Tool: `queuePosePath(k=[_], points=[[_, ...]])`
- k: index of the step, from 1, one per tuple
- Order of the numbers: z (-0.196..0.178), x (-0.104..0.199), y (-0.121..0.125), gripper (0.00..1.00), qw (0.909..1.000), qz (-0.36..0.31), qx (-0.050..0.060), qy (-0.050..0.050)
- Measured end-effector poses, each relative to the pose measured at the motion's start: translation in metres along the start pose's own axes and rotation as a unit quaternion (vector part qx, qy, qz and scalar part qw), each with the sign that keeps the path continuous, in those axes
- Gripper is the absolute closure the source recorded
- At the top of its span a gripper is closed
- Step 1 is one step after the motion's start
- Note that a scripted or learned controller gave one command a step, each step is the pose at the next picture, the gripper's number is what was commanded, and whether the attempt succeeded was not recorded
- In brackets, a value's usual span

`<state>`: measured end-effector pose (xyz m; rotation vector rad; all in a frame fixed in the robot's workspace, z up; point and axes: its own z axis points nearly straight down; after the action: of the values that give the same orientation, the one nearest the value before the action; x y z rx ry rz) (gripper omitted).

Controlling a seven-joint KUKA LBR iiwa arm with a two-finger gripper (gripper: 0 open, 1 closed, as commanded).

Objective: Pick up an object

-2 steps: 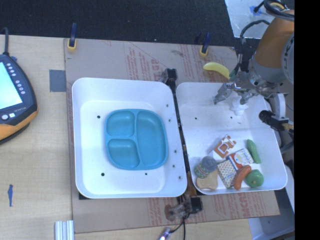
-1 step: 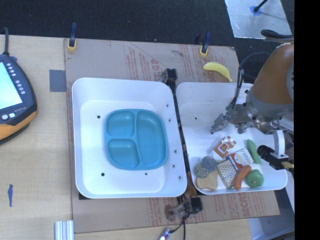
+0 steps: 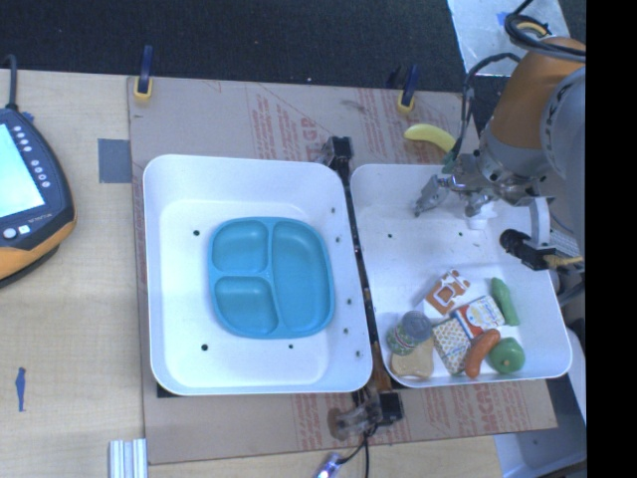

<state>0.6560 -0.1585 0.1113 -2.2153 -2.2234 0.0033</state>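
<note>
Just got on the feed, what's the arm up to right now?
The grey arm's claw hangs over the far end of the right white bin, holding nothing. The toy foods, including a green pepper and an orange carrot, sit bunched in that bin's near corner, untouched. The left white bin holds a blue divided plate. A yellow banana lies outside the bins.

Your gripper (image 3: pixel 453 192) hangs over the far end of the right bin (image 3: pixel 398 247). Just behind it, outside the bin, a banana (image 3: pixel 430 136) lies on the bench (image 3: pixel 80 347). Well toward the near end from the gripper, inside the same bin, you find a cluster: a can (image 3: pixel 406 333) with a flat piece (image 3: pixel 414 362) before it, small cartons (image 3: pixel 463 307) beside them, a carrot (image 3: pixel 480 352), an apple (image 3: pixel 508 357) and a cucumber (image 3: pixel 504 301) at the cluster's right. To the gripper's left sits the left bin (image 3: pixel 179 217), holding a divided tray (image 3: pixel 271 277). Far left of it, a pendant (image 3: pixel 30 202) rests on the bench.
</note>
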Motion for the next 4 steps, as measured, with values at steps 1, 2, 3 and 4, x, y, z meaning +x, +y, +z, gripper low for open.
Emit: queuePosePath(k=[1, 2, 3, 4], points=[[0.01, -0.024, -0.106, 0.0, 1.0, 0.0, 0.001, -0.001], [0.02, -0.053, -0.055, 0.0, 1.0, 0.0, 0.0, 0.0], [-0.068, -0.054, 0.0, 0.0, 1.0, 0.0, -0.002, -0.001], [0.019, -0.039, -0.099, 0.0, 1.0, -0.001, 0.001, 0.0]])
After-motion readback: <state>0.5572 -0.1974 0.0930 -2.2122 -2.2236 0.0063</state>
